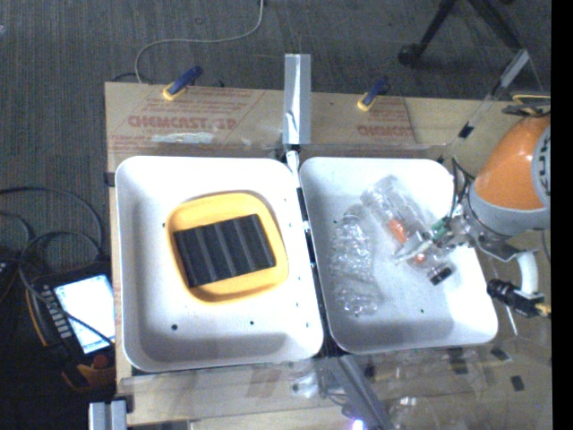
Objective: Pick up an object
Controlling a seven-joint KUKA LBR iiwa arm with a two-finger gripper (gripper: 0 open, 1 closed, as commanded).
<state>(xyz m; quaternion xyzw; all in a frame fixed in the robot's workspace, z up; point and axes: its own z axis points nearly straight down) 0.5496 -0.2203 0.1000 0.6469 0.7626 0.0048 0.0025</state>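
My gripper (436, 260) hung over the right bin (466, 325), beside clear plastic pieces (358, 249); a yellow tray (228, 245) lay in the left bin (143, 267).

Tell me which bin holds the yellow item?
The left bin: a yellow tray with a dark ribbed centre lies there. The right bin holds clear plastic pieces.

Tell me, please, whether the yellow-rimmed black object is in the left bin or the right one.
It is in the left bin: the yellow-rimmed black object lies flat on its floor, inside the white walls.
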